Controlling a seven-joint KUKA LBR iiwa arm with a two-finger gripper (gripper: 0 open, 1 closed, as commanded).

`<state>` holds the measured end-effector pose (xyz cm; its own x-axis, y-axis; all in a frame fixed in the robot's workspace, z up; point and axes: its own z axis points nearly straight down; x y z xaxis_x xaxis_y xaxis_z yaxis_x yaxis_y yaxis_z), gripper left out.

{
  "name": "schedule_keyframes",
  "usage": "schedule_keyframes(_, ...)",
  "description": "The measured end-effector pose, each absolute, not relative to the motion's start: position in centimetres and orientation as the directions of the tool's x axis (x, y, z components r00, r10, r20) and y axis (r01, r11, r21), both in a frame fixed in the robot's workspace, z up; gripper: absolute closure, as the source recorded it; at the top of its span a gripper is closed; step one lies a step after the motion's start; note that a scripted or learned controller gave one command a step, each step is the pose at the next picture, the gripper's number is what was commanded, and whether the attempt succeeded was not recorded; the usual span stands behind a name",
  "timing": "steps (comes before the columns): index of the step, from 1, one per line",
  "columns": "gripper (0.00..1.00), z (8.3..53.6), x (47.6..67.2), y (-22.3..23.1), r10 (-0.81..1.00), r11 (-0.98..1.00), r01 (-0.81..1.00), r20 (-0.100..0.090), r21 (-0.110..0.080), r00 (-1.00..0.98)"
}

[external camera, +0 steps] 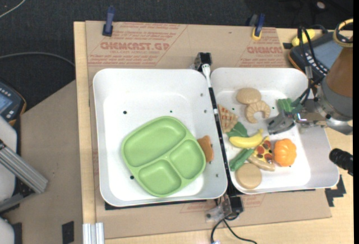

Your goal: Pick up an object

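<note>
Down front sat the cookie (248, 176), low in the right bin (314, 178). Up beside the pumpkin (284, 151) hovered the fingers (279, 123), seemingly empty, spread hard to tell. Banana (245, 140) lay just left of them, long axis crosswise.

arm (342, 77): orange band | wrist: grey metal (dark cables nearby) | jaws: dark grey

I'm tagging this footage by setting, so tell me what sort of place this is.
Probably a robotics lab bench set up for pick-and-place trials. Two shallow white bins sit clamped on a paper-covered board, toy food such as a banana fills the right one, and the arm's tool reaches in over it.
</note>
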<state>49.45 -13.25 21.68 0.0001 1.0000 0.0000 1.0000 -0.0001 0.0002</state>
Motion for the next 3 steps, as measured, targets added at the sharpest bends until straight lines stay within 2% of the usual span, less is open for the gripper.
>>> schedule_keyframes(1,0.0,9.8,48.3,-13.2,1.0,0.001,1.0,-0.003,0.008,-0.001)
schedule_keyframes(2,1.0,10.8,48.3,-13.3,1.0,-0.002,1.0,-0.004,0.01,0.002)
schedule_keyframes(3,1.0,18.9,48.7,-3.5,1.0,0.011,1.0,0.004,0.009,-0.011)
